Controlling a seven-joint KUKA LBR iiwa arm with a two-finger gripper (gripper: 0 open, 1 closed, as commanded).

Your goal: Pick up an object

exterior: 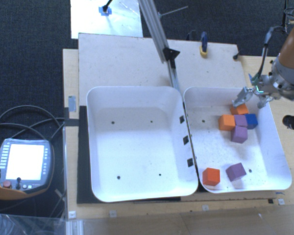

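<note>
the grey arm (290, 58) with its orange band is reaching in from the upper right of the frame. its end effector (246, 98) is hanging over the top edge of the right bin (279, 165), right above a small bunch of blocks. i cannot tell what state the end effector is in, and no block is showing inside it.

the bunch is sitting in the upper part of the right bin. an orange block (227, 122) is lying on the left of the bunch. another orange block (241, 109) is peeking out just under the end effector. a blue block (252, 121) is sitting on the right side, and a purple block (239, 132) is sitting at the bottom of the bunch. they are all touching or very close together.

2 more blocks are sitting near the bottom edge of the right bin, well apart from the bunch. 1 is orange (211, 176) and 1 is purple (235, 171), side by side.

the left bin (137, 146) is sitting just beside the right bin on the table (127, 58). a control pad (22, 168) with a bright screen is lying at the lower left of the frame, with black cables looping around it.
</note>
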